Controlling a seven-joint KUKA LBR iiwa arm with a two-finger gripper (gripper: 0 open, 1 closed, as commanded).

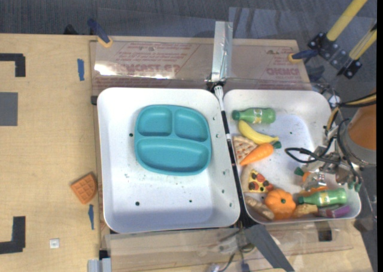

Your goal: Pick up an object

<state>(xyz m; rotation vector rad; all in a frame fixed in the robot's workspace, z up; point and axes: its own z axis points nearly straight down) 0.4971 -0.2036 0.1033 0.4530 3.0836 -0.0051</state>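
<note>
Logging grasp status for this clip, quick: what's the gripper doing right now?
Gripper: low over the right bin, near the green bottle; open or closed cannot be told, and nothing is visibly held.

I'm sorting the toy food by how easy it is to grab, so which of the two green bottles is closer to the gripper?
The green bottle at the right bin's near right corner, lying beside the gripper. The other green bottle lies at the bin's far left, above the banana.

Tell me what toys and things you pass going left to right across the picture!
Waffle → blue plate → carrot → pumpkin → green bottle → robot arm.
</note>
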